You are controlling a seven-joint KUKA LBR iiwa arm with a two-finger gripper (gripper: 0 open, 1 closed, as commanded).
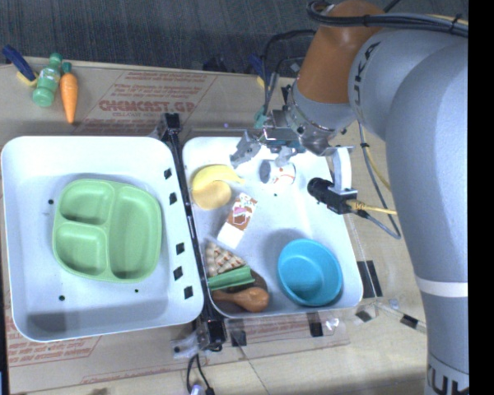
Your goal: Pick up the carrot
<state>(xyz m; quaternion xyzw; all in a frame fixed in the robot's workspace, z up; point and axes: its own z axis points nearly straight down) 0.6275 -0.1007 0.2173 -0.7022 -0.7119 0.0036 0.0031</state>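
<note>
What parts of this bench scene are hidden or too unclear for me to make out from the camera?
- Robot hand, camera view: blurred and partly under the grey arm's wrist, so its grip is unclear.
- Small orange toy carrot on the cardboard above the left bin: its top touches a green toy bottle; details too small.
- Brown toy food in the right white bin: partly covered by a green piece; identity unclear.

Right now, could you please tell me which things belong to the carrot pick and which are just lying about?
Job:
carrot, outside the bins
gripper

Lying about:
green divided plate
blue bowl
yellow piece
small carton
green bottle
</note>
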